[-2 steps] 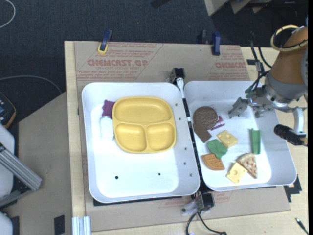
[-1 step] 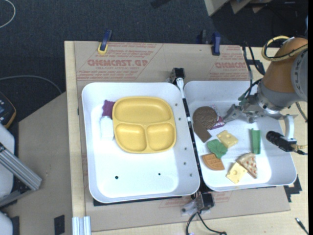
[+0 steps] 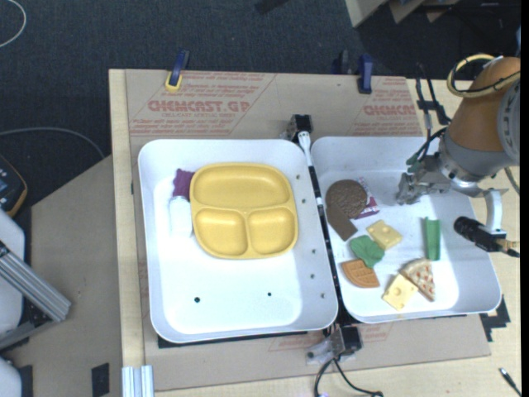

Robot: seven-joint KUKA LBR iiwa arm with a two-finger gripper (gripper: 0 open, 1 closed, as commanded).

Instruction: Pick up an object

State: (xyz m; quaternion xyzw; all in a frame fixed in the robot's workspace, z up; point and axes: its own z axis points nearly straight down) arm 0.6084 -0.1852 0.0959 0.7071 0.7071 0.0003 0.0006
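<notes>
Toy food pieces (image 3: pixel 376 246) in right bin (image 3: pixel 471 296), claw (image 3: pixel 407 187) above them, grip state unclear.

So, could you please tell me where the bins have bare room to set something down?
Left bin: open floor below the yellow tray, toward the near rim. Right bin: a bare strip along the far wall, left of the tool. Crowded: its centre, around brown piece, green stick and pizza slice.
</notes>
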